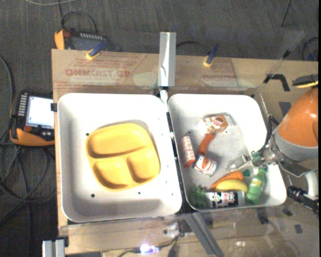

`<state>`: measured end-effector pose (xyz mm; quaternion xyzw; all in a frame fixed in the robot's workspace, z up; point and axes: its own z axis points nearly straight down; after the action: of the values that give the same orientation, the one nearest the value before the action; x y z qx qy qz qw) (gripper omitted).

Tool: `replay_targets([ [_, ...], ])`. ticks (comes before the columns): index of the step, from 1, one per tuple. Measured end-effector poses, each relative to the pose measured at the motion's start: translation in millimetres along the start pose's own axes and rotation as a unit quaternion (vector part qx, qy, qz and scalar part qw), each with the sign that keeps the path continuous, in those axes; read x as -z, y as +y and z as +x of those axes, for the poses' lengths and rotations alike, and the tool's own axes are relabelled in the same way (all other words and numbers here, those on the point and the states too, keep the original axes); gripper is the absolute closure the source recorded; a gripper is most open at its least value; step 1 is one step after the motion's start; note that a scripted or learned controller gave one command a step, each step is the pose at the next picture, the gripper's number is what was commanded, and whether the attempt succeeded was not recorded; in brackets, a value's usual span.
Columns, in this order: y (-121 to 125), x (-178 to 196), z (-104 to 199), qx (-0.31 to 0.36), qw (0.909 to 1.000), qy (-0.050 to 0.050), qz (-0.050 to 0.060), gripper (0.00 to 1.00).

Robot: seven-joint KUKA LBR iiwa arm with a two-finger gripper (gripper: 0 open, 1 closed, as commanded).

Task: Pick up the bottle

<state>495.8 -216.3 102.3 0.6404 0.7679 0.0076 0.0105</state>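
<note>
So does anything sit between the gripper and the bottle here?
Nothing visible does. The gripper is low at the right bin's right side, directly above the green bottle in the near right corner. The yellow banana and orange carrot lie just left of the bottle, crowding that side.

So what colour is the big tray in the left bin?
Yellow. The divided tray sits in the left white bin, seen best in the camera view.
</note>
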Motion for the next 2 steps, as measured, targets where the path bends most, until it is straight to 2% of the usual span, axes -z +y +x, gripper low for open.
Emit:
replay_targets([
  [1,-6.7,-9.5,-3.6,0.153,0.9882,0.002,0.005,0.00],
  [2,-3.9,-0.1,-5.4,0.153,0.9883,-0.003,0.001,1.00],
])
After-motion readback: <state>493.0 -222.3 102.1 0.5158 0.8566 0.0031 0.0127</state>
